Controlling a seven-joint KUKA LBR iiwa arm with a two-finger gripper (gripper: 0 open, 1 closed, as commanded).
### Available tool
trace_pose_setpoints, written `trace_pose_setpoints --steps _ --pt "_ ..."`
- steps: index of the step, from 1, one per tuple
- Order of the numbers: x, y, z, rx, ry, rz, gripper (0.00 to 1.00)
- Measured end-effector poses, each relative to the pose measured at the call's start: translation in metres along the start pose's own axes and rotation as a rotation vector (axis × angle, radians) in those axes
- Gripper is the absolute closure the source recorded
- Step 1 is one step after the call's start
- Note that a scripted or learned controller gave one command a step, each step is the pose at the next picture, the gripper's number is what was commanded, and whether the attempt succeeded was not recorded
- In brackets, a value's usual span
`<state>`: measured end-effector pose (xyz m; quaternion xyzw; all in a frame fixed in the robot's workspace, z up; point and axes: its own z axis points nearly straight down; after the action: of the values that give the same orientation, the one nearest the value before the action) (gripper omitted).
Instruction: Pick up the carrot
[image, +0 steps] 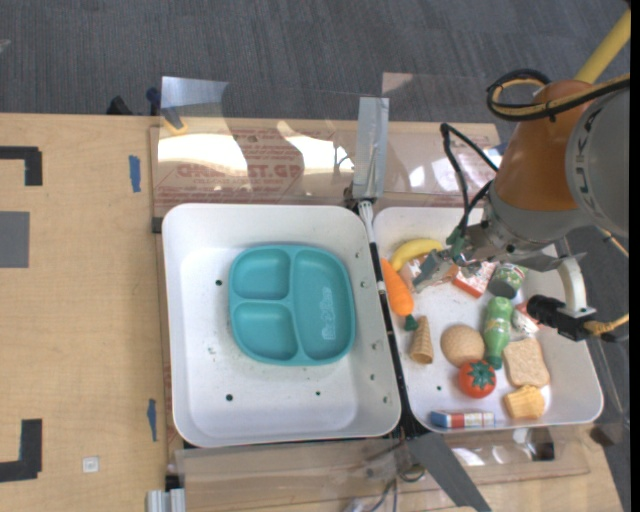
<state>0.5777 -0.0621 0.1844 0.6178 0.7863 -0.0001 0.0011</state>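
The marker pen (462, 420) lies at the near rim of the right bin (585, 405), flat and parallel to that rim. Just behind it sit the cheese wedge (525, 402) and the tomato (477, 378). Next come the bread slice (527, 362), the round bun (462, 344) and the ice-cream cone (420, 340), with the green bottle (496, 327) upright between bun and bread.

The carrot (398, 291) lies against the left wall of the right bin, its long axis running near to far, beside the divider. The cone's tip is just beside its near end. The banana (415, 250) lies just beyond its far end.

The gripper (438, 266) hangs near the banana, to the right of the carrot's far end. Its opening cannot be told from this view. It holds nothing visible.

Step in hand, as judged: approach. Recommended procedure:
1. Shift the gripper left until centred over the carrot's middle.
2. Align the fingers across the carrot's short axis.
3. Allow for the bin wall: 1 finger must fit between the carrot and that wall.
4. Descend clear of the banana and the cone.

The left bin (200, 400) holds 1 teal plate (293, 304) with 3 compartments, all bare.
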Motion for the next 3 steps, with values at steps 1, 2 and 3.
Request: trace_pose_setpoints --steps 1,2,3 --pt "0.04 0.005 0.0 0.003 0.003 0.075 0.0" --pt "-0.035 -0.067 0.057 0.008 0.002 0.028 0.0" --pt "-0.016 -0.079 0.094 -0.003 0.001 0.113 0.0"
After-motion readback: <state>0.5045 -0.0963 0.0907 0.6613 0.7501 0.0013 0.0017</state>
